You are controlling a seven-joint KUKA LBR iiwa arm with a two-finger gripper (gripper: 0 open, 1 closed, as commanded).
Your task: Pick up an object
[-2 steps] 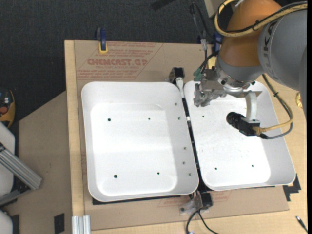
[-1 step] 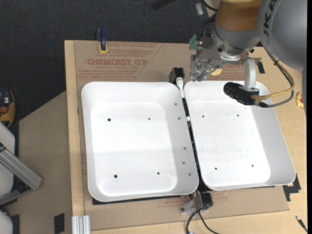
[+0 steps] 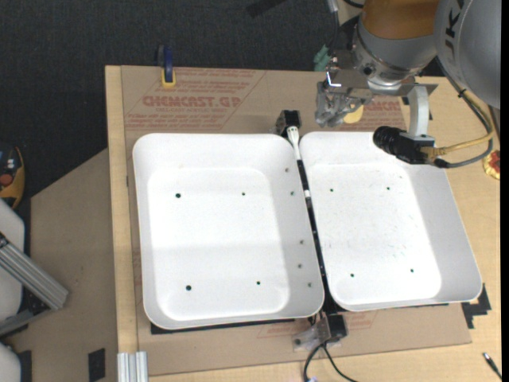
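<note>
bench: brown board, two white bins | gripper: far edge, right bin | fingers: cannot tell | held object: none discernible

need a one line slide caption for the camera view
KUKA arm's gripper hovers above the far edge of the right bin, beside the left bin, on a cardboard-topped bench.

The grey arm was seen entering from the upper right, its orange band uppermost. The pincer was pointed downward, with a small yellowish object observed between its fingers.
</note>
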